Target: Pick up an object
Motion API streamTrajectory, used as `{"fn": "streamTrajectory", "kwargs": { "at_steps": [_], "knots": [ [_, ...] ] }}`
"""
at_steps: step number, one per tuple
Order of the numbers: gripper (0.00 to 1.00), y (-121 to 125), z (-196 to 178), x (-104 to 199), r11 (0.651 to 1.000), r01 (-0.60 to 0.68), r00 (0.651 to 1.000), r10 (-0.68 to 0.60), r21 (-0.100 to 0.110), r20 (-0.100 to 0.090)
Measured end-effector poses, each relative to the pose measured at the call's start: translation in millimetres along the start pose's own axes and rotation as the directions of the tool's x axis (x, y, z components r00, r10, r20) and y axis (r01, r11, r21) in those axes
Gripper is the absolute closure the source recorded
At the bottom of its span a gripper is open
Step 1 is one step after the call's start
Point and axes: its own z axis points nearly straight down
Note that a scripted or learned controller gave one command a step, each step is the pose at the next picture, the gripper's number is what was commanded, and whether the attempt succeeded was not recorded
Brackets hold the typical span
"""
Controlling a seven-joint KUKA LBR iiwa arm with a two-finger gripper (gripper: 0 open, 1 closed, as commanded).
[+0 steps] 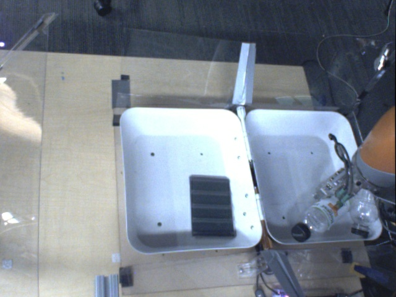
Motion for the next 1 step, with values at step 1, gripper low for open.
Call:
{"fn": "streamTrajectory", "kwargs": {
  "at_steps": [1],
  "knots": [
    [0.00, -0.1, 0.0, -0.2, 1.000, 0.000, 1.000, 0.000, 0.000, 0.001]
  ]
}}
